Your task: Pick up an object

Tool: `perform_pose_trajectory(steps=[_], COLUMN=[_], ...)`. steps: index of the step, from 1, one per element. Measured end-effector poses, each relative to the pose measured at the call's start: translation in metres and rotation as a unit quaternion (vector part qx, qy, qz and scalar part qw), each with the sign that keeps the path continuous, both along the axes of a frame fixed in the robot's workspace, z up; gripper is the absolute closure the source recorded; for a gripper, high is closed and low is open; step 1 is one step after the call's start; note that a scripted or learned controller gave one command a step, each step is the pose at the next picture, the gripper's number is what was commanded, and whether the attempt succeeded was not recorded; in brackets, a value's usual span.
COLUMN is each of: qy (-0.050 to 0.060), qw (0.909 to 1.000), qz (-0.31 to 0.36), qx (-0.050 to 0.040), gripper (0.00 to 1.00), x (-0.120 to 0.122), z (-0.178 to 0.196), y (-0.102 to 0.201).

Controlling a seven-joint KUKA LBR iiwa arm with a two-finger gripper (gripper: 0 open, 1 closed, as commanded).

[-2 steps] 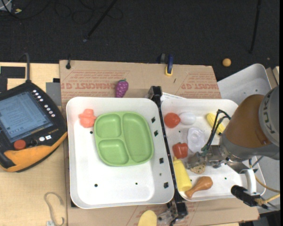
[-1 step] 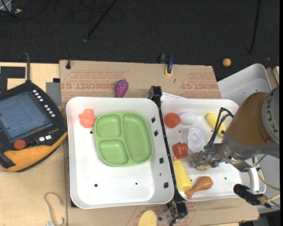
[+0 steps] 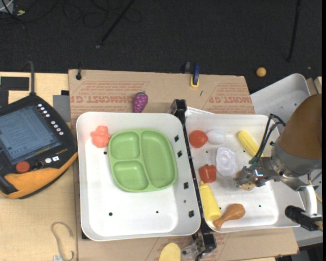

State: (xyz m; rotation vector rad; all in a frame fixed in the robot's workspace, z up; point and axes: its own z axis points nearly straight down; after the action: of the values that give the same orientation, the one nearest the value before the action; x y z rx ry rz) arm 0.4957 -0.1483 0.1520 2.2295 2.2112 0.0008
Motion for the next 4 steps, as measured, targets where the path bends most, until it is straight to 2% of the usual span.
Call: perform_pose_trajectory(steps=[2, 4], qy=[0.0, 0.002], qw=[1.0, 1.0], qz=[0.004, 0.006], qx=[0.0003, 0.0018], gripper=[1.0, 1.0], x=[0.0, 0.013], z=[0.077, 0.068], y=[-0.004, 0.087])
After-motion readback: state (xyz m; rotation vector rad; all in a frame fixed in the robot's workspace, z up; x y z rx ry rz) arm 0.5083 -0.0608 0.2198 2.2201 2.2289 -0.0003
